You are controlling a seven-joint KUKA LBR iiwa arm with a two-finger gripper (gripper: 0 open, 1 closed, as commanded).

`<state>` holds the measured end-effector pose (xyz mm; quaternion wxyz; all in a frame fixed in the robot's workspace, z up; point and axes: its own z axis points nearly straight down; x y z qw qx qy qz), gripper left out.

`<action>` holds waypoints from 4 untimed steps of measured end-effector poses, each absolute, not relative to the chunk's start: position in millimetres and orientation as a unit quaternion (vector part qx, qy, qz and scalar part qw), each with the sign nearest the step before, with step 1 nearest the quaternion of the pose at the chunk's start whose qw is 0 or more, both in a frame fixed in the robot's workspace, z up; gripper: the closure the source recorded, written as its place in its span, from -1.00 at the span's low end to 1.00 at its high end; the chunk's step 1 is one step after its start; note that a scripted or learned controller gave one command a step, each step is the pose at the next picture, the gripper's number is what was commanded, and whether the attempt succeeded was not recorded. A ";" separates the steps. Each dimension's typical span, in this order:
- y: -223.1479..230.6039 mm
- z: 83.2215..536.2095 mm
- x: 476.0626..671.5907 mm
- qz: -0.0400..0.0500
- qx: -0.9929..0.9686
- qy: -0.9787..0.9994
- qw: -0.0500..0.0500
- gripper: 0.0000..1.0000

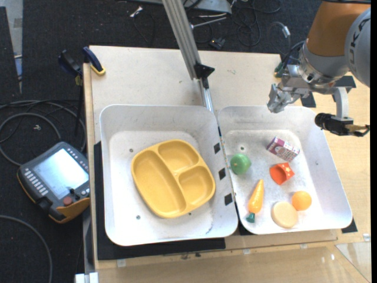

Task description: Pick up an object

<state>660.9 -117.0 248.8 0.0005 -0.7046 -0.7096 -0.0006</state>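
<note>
**Hand above the right bin's far edge, nothing taken yet**

You have the hand [278, 102] hanging over the far rim of the right bin [330, 164], clear of everything in it. Whether it is released or clenched you cannot tell from this angle; nothing shows between its tips.

Count what lies in that bin: one green ball [240, 164], one small pink carton [283, 149], one orange-red cup-like piece [281, 173], one toy carrot [255, 197], one small orange fruit [301, 200] and one pale round disc [285, 214]. Six loose pieces, all apart from one another except the disc and the orange fruit, which sit just beside each other. The left bin [118, 128] holds one yellow divided plate [172, 177].

These look like light, hard plastic toys, probably smooth, so round ones may roll or slip out. The carton seems your best pick: nearest the hand, flat-sided, standing apart. Close across its two long faces. The carrot would suit too, taken across its middle.
</note>
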 end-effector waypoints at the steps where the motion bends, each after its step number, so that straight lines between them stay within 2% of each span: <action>1: -54.8 242.4 655.8 0.000 -0.704 -0.710 0.001 1.00; 2: -7.1 231.8 647.3 0.000 -0.705 -0.710 0.001 1.00; 4: 94.4 244.3 626.0 0.000 -0.704 -0.710 0.001 1.00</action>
